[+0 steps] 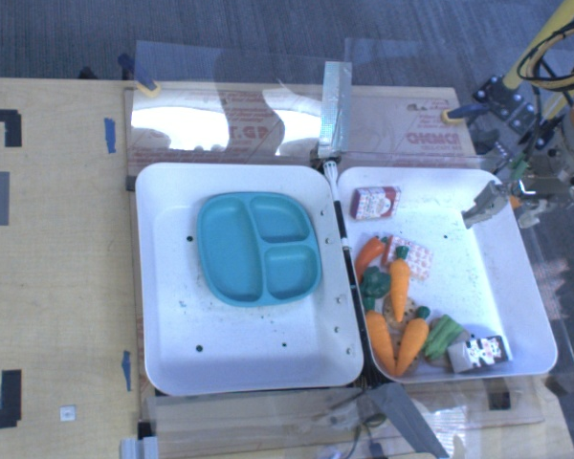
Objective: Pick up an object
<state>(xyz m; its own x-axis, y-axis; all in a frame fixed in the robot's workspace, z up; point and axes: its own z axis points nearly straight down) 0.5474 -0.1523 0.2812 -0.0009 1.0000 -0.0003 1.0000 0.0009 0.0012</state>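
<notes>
The right bin point(517, 256) is reached from its far right rim by the claw point(493, 202), whose opening cannot be told; nothing is seen held. Below and left of it, carrots point(398, 290) lie heaped, likely light, stiff and smooth, best taken across the middle. Nearer, up-left, a red packet point(375, 202) lies alone, probably easier.

Bright even light, strong glare on clear panel point(220, 122) behind bins, slightly soft focus
</notes>
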